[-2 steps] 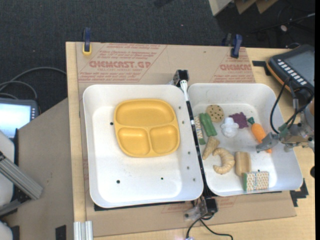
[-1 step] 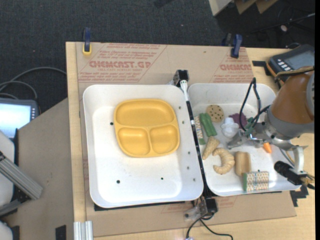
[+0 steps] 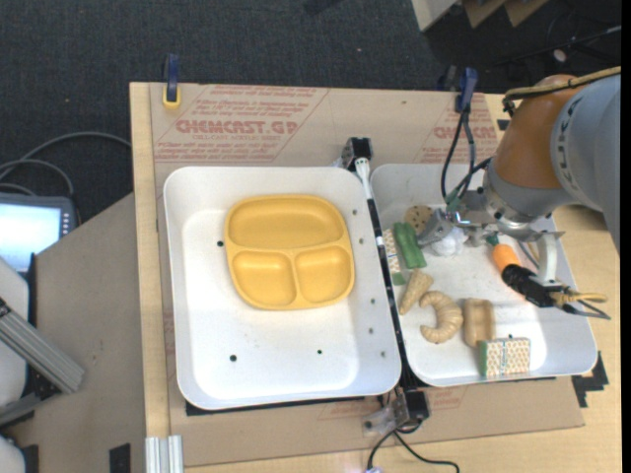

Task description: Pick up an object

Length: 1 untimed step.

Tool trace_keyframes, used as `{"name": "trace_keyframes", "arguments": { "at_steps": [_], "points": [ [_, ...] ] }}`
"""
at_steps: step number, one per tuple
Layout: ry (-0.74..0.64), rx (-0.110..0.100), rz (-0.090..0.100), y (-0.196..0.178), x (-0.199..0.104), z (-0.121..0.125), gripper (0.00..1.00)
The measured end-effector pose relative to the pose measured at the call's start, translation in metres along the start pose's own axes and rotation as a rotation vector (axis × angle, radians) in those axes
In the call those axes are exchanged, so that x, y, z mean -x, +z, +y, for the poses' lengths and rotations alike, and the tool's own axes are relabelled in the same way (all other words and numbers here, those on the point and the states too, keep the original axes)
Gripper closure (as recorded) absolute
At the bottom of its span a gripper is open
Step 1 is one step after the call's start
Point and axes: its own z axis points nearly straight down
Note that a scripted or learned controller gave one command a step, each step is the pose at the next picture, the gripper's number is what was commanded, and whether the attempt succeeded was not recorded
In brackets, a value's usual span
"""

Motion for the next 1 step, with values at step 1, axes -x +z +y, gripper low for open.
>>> {"name": "trace_keyframes", "arguments": {
  "at_steps": [1],
  "points": [
    [0.004, 0.001, -0.002, 0.0002, -0.0029, 0.0615, 0.00]
  ]
}}
